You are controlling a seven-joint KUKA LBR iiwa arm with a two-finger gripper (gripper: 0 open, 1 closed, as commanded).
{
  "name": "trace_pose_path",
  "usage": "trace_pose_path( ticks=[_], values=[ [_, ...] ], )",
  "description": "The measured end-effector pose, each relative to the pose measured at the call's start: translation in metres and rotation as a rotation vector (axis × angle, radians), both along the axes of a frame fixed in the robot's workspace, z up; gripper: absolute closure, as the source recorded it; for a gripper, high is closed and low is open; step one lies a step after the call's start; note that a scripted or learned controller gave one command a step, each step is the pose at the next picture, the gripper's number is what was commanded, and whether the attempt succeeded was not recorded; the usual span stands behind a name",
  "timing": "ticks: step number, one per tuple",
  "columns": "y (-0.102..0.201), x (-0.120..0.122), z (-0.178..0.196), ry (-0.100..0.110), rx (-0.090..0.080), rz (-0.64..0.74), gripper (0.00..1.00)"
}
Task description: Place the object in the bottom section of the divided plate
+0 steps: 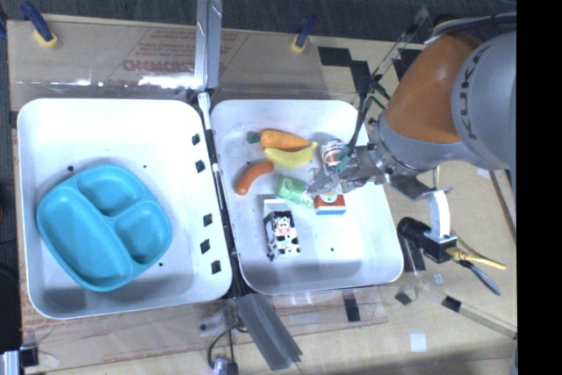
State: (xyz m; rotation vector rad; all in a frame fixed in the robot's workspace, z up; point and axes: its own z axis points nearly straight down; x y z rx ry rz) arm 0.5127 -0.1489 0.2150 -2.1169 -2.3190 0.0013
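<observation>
While reaching from right, arm (439, 114) low over right bin (373, 263), end effector (327, 184) grip unclear.

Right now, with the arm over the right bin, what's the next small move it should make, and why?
Probably settle the gripper onto one toy and close. It sits low among the clutter in the right bin, by the green piece and the red and white block, with nothing visibly between its fingers, while the blue divided plate waits in the left bin.
</observation>
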Motion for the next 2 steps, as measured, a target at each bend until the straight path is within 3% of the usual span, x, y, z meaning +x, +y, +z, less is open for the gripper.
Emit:
trace_pose_path(
  ticks=[1,2],
  values=[
    [0.095,0.032,-0.021,0.003,0.001,0.200,1.00],
    [0.179,0.040,0.010,0.001,0.001,0.265,1.00]
  ],
)
